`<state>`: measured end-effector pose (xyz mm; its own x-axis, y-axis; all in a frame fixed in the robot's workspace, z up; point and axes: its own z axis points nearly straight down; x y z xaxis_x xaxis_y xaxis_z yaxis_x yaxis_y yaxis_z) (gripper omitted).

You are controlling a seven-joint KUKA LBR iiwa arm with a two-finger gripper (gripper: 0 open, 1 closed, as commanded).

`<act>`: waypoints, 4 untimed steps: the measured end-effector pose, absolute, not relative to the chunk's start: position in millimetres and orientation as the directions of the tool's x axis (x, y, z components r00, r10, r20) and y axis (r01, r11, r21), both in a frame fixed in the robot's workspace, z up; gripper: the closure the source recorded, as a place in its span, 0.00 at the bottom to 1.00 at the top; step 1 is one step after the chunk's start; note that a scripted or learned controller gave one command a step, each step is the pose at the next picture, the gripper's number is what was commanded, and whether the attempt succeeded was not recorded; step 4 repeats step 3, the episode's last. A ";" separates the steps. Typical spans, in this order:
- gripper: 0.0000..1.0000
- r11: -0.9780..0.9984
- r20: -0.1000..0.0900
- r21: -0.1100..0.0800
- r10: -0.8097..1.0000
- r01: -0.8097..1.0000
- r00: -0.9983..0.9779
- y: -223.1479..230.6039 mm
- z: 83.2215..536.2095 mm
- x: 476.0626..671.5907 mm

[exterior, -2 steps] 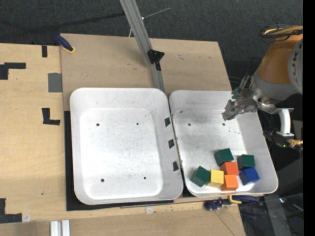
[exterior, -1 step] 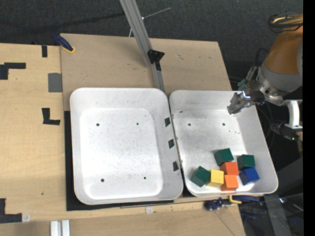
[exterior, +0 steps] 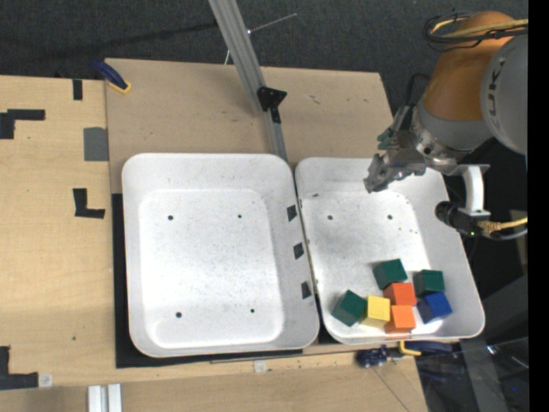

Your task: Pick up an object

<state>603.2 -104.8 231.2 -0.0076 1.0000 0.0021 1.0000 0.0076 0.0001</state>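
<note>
Six small blocks look light, rigid, best pinched across flat sides; whether the jaws are parted, I cannot tell

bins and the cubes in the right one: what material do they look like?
Bins: likely moulded plastic, white, smooth with a faint speckle; rounded rims and corners suggest thermoforming. Cubes: solid-coloured matte blocks in green, yellow, orange and blue, with crisp edges and no glare; painted wood or foam, the view leaves it open.
</note>
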 end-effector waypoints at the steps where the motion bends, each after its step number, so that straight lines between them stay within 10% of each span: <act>1: 1.00 0.008 0.002 0.000 1.000 1.000 -0.008 -43.0 238.9 605.6; 4: 1.00 0.007 0.002 -0.001 1.000 1.000 -0.007 68.9 239.8 616.6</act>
